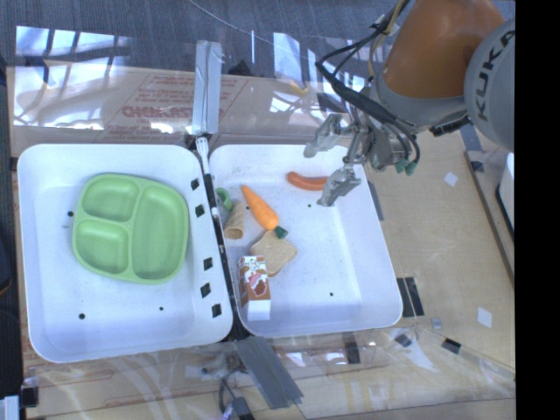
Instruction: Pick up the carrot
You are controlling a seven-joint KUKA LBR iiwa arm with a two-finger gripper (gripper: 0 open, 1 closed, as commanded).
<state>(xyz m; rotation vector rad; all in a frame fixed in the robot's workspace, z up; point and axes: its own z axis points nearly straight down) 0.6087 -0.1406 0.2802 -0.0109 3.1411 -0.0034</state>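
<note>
- The carrot [260, 208] lies in the right bin [367, 269], toward its upper left, slanting from upper left to lower right with its green top at the lower end.
- Just left of the carrot sits an ice-cream cone [234, 222], with a small green piece [224, 199] above it by the bin's left wall.
- Just below the carrot's green end lies a slice of toast [275, 254], and touching the toast's lower left edge is a small carton [254, 287] with a red and white face.
- A sausage [305, 181] lies near the bin's upper edge, to the right of the carrot and apart from it; its right end sits right by the lower gripper finger.
- The left bin [44, 304] holds a green divided plate [131, 227] with three compartments.
- The carton's print is too small to read, and the green piece by the cone is too small to identify.
- The arm's wrist and cables cover the right bin's upper right corner, and the arm's body is cut off at the frame's top and right.
- The gripper [333, 162] hangs over the right bin's upper right part, above the sausage's end and well to the right of the carrot.
- Its two fingers stand apart with nothing between them, one pointing toward the bin's back edge and one down toward the floor of the bin.
</note>
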